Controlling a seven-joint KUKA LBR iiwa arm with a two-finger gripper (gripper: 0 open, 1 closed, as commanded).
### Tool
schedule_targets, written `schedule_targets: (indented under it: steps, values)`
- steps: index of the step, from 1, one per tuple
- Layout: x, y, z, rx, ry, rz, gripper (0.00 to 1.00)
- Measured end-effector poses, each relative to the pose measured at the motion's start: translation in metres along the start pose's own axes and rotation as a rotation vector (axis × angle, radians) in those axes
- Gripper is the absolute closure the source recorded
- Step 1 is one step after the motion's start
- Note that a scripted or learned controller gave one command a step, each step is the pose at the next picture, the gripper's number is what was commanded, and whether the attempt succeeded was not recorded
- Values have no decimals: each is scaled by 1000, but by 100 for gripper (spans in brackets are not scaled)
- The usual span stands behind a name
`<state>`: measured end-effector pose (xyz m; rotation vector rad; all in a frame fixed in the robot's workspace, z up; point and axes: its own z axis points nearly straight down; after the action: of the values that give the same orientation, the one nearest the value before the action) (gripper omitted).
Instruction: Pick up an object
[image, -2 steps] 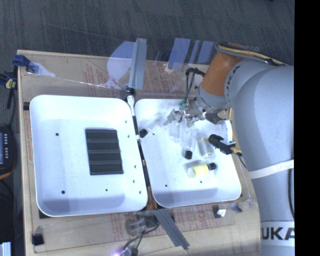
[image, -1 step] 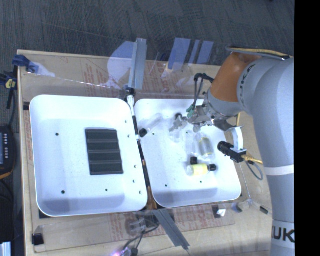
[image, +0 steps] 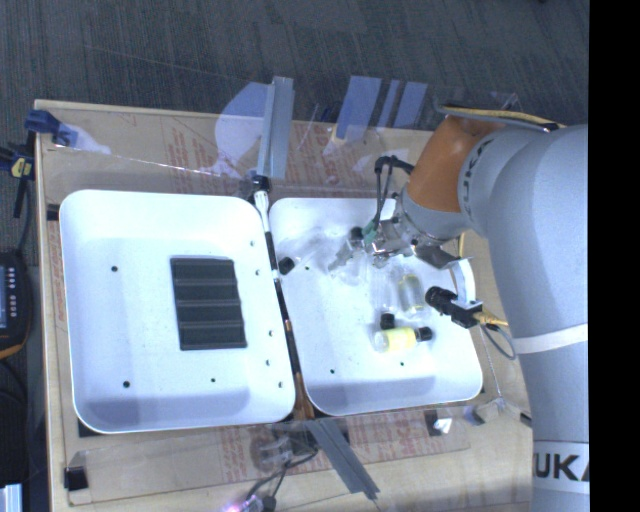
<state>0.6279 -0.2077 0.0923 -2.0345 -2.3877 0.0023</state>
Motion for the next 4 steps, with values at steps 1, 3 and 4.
schedule_targets:
  steps: [1, 3, 4]
  values:
    - [4, -34, -59, -2, -1, -43, 0]
    - [92, 15, -19, -4, -4, -153, 0]
    - [90, 20, -4, -2, -15, -164, 0]
